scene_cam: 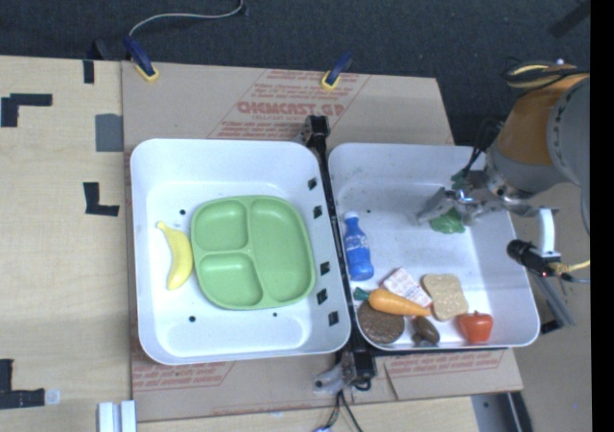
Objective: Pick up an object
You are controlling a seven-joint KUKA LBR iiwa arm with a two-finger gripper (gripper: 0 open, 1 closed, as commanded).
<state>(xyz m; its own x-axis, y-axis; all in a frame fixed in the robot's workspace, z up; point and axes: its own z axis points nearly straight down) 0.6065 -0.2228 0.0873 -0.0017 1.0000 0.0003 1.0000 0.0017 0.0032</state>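
Observation:
My gripper (pixel 459 209) hangs low in the upper right part of the right bin (pixel 403 166), below the grey arm with its orange band (pixel 532 123). Its fingers are spread open, one grey finger (pixel 430 210) pointing left. A small green object (pixel 446 224) lies on the bin floor right under the gripper, between the fingers, and is partly hidden by them. Whether the fingers touch it I cannot tell.
The right bin also holds a blue bottle (pixel 358 248), a carrot (pixel 395 303), a wafer (pixel 406 283), a bread slice (pixel 445 295), a brown cookie (pixel 382 325), a dark piece (pixel 425 329) and a tomato (pixel 476 325). The left bin (pixel 158 166) holds a green divided plate (pixel 253 252) and a banana (pixel 177 253).

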